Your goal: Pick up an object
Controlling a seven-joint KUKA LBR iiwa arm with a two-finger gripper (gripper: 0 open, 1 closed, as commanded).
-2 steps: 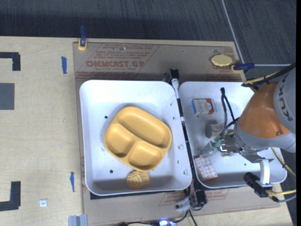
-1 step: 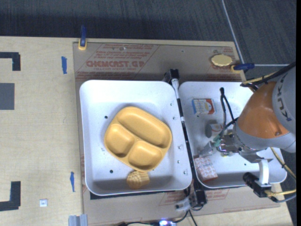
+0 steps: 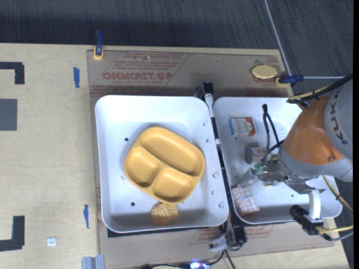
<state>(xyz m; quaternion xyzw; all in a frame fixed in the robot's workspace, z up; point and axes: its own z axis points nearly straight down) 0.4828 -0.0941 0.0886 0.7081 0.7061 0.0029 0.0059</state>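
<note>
At the bottom of the frame, a small tan ball [image 3: 164,212] lies against the lower wall of the left bin [image 3: 106,150]. It touches the lower edge of the yellow tray [image 3: 164,163]. To its right, in the lower left corner of the right bin [image 3: 280,106], a red-and-white packet [image 3: 245,199] lies flat close to the wall between the bins.

Just above the packet in the frame, the gripper [image 3: 257,174] hangs low over the left half of the right bin. The arm [image 3: 314,136], with its orange band, comes in from the right edge. From this angle the wrist hides its tip, so I cannot tell whether it is spread or pressed together. I also cannot tell whether it touches the packet. Nothing can be seen held in it.

A small grey piece [image 3: 253,152] lies just above the gripper. Higher still, in the upper left of the right bin, a little white-and-orange carton [image 3: 242,126] sits apart from the rest.

The three-part yellow tray covers the middle of the left bin.

Beyond the bins, near the upper right of the frame, a tan disc [image 3: 264,71] rests on the cardboard sheet [image 3: 168,66].
</note>
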